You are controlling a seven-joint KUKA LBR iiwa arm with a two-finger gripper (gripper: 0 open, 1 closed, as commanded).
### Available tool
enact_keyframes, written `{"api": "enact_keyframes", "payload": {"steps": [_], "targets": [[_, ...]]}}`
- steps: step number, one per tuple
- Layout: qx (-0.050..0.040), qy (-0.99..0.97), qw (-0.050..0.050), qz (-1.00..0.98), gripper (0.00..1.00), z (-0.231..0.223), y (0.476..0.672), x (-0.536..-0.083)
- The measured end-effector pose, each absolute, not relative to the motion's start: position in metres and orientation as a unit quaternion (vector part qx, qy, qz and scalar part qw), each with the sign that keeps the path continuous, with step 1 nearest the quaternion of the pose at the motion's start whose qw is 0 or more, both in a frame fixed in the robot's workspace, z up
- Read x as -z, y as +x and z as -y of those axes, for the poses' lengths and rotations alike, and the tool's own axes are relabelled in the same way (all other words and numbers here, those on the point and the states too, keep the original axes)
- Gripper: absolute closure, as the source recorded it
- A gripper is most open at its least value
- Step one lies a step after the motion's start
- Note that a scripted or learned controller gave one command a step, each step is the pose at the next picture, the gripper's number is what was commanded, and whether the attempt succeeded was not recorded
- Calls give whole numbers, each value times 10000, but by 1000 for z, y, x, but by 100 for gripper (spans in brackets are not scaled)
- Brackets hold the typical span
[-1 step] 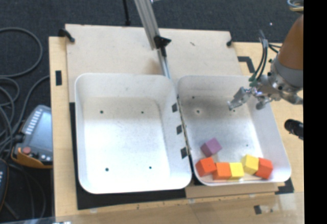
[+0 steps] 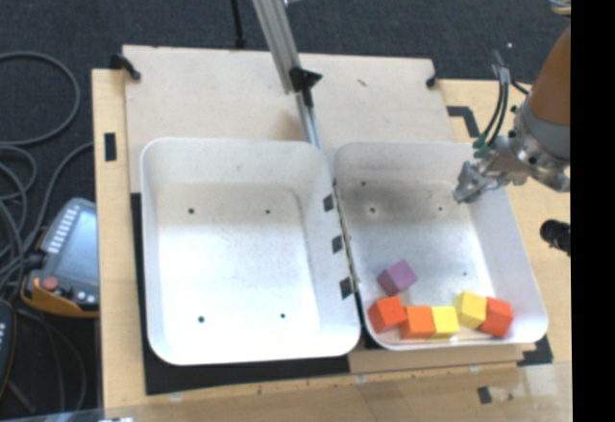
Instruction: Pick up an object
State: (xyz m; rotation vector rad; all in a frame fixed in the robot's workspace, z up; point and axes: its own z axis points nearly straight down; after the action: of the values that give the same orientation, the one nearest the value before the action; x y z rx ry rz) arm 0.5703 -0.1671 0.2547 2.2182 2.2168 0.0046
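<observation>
**Blocks bunched at right bin's 6 o'clock wall**

Gripper [image 2: 468,186] over right bin [image 2: 514,247], 2 o'clock side; finger spread unreadable. Purple block [image 2: 397,276] sits apart, tilted, corner toward 12. Orange blocks [image 2: 388,312] and yellow blocks [image 2: 445,319] form a row, long axis 9-to-3.

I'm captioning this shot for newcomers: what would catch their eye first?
Most striking is the cluster of bright blocks in the right bin's near corner: orange, yellow and red ones in a row, with a purple block just behind them. Next comes the arm's tool, over that bin's far right side, away from the blocks.
</observation>
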Motion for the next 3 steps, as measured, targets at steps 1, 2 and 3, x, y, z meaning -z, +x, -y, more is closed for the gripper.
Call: {"api": "enact_keyframes", "payload": {"steps": [1, 2, 3], "targets": [[1, 7042, -21, -7100, 100, 92, 569, -203], [-7, 7070, 9, -7072, 0, 97, 569, -206], [-19, 7072, 29, -7070, 100, 98, 571, -217]]}}
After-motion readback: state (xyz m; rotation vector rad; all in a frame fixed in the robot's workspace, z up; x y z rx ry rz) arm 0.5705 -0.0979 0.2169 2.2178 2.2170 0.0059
